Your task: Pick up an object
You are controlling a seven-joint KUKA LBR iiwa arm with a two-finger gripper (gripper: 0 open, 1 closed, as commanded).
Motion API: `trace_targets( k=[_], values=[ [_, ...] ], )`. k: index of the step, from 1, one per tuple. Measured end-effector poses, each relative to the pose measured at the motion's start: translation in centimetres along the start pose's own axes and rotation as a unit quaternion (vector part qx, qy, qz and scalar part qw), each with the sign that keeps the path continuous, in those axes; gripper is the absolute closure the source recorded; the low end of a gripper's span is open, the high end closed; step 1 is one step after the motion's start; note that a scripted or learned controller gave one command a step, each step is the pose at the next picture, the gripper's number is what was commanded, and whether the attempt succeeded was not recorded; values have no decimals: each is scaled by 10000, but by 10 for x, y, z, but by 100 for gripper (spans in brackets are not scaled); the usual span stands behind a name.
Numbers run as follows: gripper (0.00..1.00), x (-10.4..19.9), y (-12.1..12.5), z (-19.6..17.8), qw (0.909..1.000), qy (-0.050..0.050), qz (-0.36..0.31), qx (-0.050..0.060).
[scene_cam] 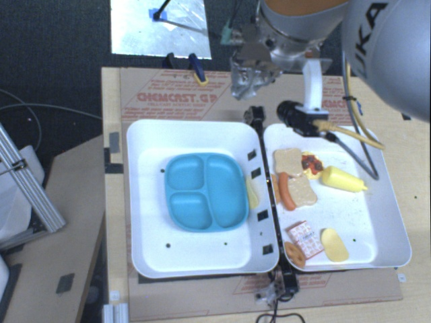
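My gripper point(248, 86) hangs high over the cardboard just behind the two bins, near the divide between them. The right bin point(384, 221) holds two toast slices point(288, 160) point(304, 192), a reddish sausage point(284, 191), a red and yellow item point(312, 163), a yellow bottle point(343, 179), a red-white packet point(304, 238), a yellow oval piece point(335, 245) and an orange piece point(293, 252). In the left bin point(145, 180) lies a blue compartment plate point(205, 192), with a pale yellow slice point(252, 194) at its right edge.
The bins rest on a cardboard sheet point(168, 96). A blue clamp point(196, 69) sits at its far edge, and a shiny sheet point(161, 19) lies behind. An aluminium frame point(27, 187) stands at the left.
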State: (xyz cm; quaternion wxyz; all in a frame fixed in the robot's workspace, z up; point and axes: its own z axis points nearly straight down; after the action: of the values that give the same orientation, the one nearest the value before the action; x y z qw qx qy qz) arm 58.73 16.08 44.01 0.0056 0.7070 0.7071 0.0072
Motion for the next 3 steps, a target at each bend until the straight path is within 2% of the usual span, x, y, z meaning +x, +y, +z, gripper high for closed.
trace_targets(
  k=[1, 2, 3],
  values=[
    [100, 25, 25, 130, 9999, -22, -23, 141],
    [100, 15, -8, 297, 9998, -33, 1, 175],
    [100, 52, -102, 236, 9999, 10, -47, 107]
  ],
)
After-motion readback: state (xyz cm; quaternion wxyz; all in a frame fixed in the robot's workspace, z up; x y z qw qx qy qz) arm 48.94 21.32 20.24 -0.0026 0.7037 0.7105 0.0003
